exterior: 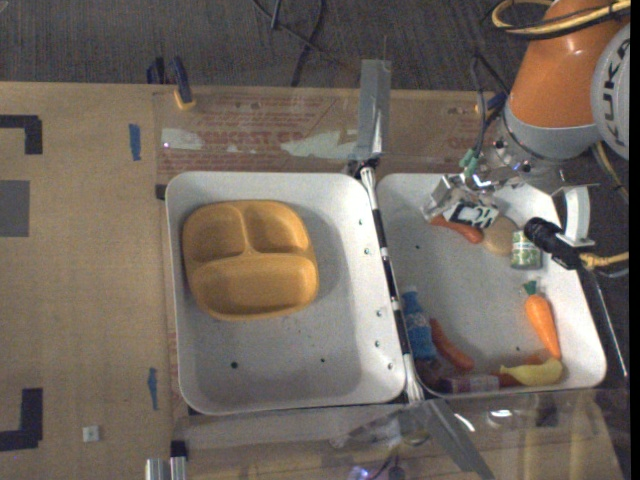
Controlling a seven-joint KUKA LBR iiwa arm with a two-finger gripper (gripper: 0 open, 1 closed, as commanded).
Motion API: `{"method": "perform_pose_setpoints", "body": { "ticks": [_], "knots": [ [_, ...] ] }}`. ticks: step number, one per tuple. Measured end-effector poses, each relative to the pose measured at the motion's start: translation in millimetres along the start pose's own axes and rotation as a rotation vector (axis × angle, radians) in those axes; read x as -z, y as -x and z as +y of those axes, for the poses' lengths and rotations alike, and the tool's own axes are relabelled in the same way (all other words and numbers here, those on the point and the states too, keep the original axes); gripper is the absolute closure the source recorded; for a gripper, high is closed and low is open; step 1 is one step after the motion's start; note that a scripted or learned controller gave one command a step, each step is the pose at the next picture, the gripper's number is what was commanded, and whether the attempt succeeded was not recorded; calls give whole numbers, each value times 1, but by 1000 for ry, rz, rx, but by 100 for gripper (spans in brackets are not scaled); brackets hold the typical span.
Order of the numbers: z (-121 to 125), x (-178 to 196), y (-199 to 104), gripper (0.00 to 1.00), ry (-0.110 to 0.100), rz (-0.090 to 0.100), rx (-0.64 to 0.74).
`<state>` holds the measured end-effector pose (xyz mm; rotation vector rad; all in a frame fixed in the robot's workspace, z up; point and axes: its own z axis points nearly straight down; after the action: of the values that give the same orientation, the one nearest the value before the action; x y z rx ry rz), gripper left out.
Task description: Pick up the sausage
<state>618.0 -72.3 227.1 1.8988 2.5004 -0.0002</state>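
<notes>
A short red-orange sausage lies in the upper part of the right bin. My gripper is right over it, its black-and-white body covering the sausage's far end. From this slant I cannot see whether it touches the sausage. A second thin reddish piece lies near the bin's lower left corner.
Beside the gripper are a beige lump and a small green can. A carrot, a banana and a blue item lie lower in the right bin. The left bin holds a yellow divided plate.
</notes>
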Motion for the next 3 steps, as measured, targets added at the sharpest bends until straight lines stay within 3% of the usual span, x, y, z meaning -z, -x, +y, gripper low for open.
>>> {"method": "perform_pose_setpoints", "body": {
  "ticks": [1, 2, 3],
  "knots": [
    [-61, -64, 36, 0, 0, 1, 43],
    [-60, -54, 37, 100, 4, -1, 42],
    [-67, 43, -32, 100, -1, 1, -436]
  ]
}}
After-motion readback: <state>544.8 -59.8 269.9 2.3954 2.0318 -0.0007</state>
